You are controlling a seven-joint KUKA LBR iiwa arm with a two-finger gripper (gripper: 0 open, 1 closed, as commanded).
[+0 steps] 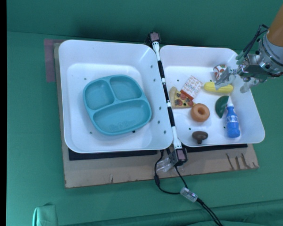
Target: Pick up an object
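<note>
**Pincer over the banana, grab not made**

The pincer (232, 80) hangs just above the yellow banana (218, 87), which lies in the right bin (254, 131), beside the blue bottle (232, 120). Whether it is released or clenched, I cannot tell. Next, I reckon: drop squarely onto the banana, avoid the bottle.

Glossy white plastic bins (108, 55); smooth matt teal plastic plate (117, 105); rough brown cardboard base (132, 175); green cloth (28, 126).
</note>
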